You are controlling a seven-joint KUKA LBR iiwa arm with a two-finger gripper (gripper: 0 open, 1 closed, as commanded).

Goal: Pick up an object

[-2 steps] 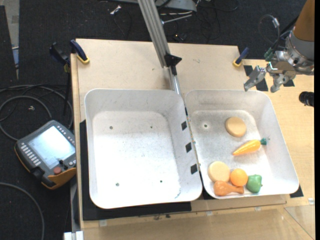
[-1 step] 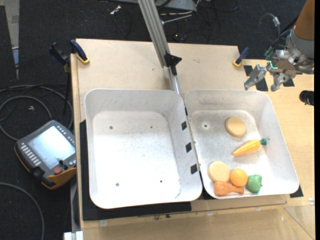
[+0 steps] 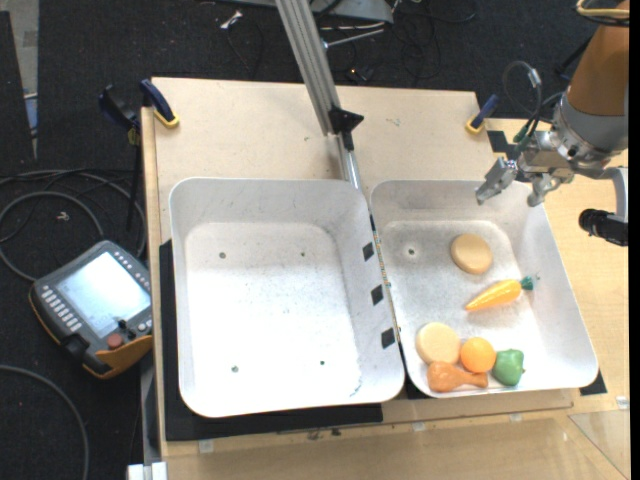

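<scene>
Tool (image 3: 515, 185) spread wide, holding nothing, above bin rim; round biscuit (image 3: 471, 253) below-left, apart.

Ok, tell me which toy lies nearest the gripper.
The beige round, alone at the bin's far end, just under the gripper; the carrot is farther.

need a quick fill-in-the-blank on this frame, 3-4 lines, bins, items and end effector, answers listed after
1. All the items lie in the ___ bin as the camera sees it.
2. The end effector is above that bin's ___ edge, with nothing between its fingers.
3. The carrot has an orange body and a ___ tip.
4. The round orange ball sits between a pale disc and a ___ piece.

Missing words: right; far; green; green
</scene>
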